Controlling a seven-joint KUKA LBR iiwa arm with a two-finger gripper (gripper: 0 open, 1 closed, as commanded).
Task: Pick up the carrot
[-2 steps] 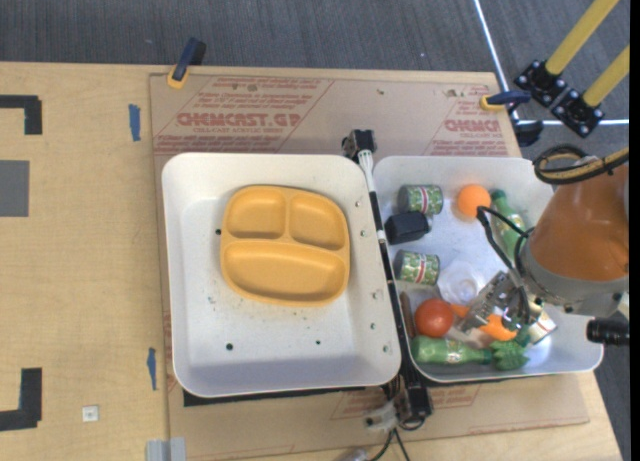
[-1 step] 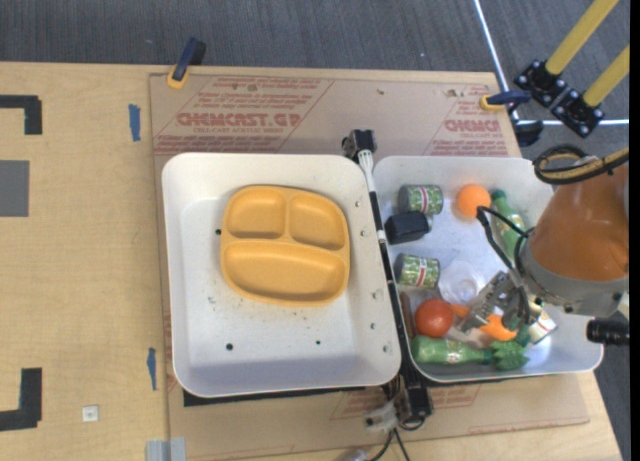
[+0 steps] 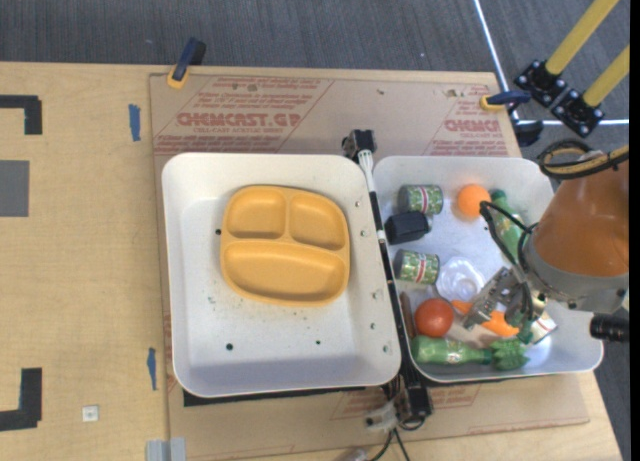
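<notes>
The carrot point(image 3: 497, 324) is a small orange piece low in the right bin point(image 3: 572, 351), partly covered by the gripper; another orange bit of it shows to the left. My gripper point(image 3: 505, 306) hangs right over the carrot, down among the items, below the arm's orange band point(image 3: 590, 229). Whether the carrot is gripped or merely under the metal parts is not visible.
Around the carrot lie a red tomato point(image 3: 434, 318), a long green vegetable point(image 3: 462, 352), two green cans point(image 3: 420, 198) point(image 3: 417, 267), an orange fruit point(image 3: 472, 201), a black block point(image 3: 407, 226) and a clear plastic piece point(image 3: 462, 275). The left bin point(image 3: 190, 289) holds a yellow divided plate point(image 3: 285, 244).
</notes>
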